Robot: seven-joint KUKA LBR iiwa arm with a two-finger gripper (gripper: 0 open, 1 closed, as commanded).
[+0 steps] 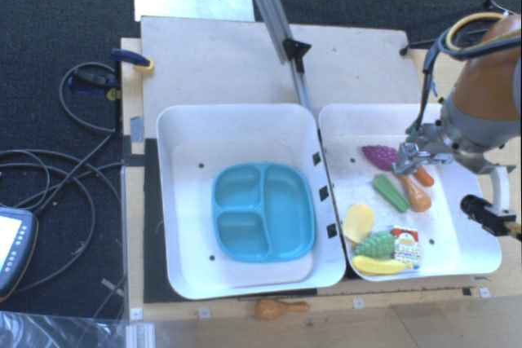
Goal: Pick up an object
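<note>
Orange pear-shaped toy (281,308) lies lengthwise left-right below bins; jaws (408,157) above carrot (414,193).

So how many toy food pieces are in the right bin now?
8: purple grapes at the top, carrot by the gripper, orange piece, green piece, yellow piece, green bumpy one, banana, small carton. The arm may hide more.

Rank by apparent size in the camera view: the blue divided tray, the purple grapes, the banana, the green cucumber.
1. blue divided tray, by far the largest.
2. banana.
3. green cucumber and purple grapes look too alike to rank.
</note>
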